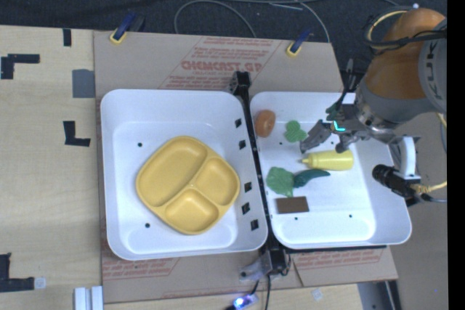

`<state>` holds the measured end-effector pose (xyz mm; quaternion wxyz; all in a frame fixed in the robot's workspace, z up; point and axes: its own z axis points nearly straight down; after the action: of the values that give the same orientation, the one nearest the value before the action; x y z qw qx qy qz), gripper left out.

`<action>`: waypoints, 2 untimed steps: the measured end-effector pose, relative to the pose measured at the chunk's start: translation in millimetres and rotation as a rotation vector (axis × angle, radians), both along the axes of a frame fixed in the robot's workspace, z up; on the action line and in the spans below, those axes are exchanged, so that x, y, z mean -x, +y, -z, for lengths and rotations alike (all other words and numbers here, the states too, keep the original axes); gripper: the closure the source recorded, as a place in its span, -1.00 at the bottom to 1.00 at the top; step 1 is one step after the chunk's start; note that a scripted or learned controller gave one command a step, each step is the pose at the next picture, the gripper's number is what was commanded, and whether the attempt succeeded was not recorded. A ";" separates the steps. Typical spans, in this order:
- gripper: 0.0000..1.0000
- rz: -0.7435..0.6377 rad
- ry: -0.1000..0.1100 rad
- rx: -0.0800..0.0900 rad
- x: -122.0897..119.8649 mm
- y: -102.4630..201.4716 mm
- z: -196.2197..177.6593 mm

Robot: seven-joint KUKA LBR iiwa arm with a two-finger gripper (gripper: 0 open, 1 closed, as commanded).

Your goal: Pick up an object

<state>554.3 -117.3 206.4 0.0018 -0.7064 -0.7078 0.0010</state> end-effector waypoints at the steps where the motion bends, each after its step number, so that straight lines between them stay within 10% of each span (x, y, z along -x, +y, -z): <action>1: -1.00 0.000 -0.002 0.000 -0.5 0.0 -0.6; 2: -1.00 0.000 0.004 0.001 -4.0 7.7 60.1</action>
<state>558.3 -109.6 146.2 0.0028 -0.7065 -0.7077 0.0026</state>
